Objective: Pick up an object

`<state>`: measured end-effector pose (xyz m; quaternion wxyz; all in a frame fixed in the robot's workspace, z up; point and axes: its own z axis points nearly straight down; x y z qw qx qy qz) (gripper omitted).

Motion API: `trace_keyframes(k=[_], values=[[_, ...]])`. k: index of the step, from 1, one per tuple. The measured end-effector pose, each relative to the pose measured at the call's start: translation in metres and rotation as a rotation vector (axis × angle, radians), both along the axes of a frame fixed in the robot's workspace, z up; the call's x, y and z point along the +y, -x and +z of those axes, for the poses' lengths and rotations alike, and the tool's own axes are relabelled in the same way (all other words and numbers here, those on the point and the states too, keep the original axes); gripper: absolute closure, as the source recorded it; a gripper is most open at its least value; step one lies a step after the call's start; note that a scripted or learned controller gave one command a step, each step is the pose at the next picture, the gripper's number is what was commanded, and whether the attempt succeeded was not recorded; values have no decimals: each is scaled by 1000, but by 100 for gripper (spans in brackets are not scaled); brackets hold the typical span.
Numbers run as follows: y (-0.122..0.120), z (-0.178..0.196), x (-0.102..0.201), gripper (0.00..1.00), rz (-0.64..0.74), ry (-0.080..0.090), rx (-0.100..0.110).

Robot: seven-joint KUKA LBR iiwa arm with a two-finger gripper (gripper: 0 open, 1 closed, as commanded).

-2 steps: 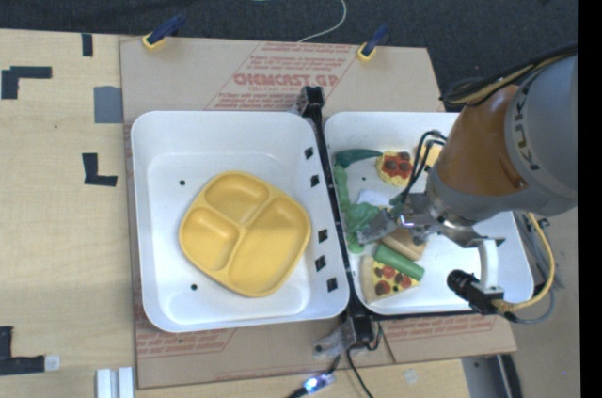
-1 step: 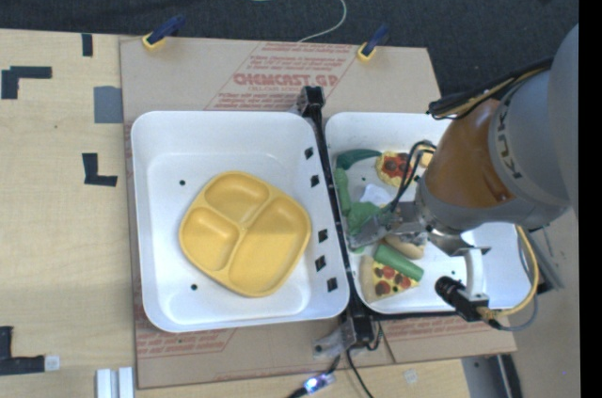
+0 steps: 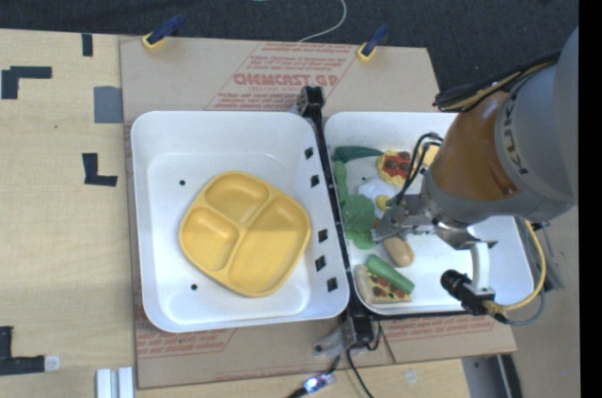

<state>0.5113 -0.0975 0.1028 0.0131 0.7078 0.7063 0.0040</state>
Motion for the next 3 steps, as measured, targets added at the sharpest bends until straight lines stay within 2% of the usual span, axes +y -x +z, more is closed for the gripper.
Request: trace_keyframes(k=[1,2,3], values=[[1,44,-6,100,2,-12,23],[7,92,1,100,4,-13,22],[7,123,2,100,4,-12,23]])
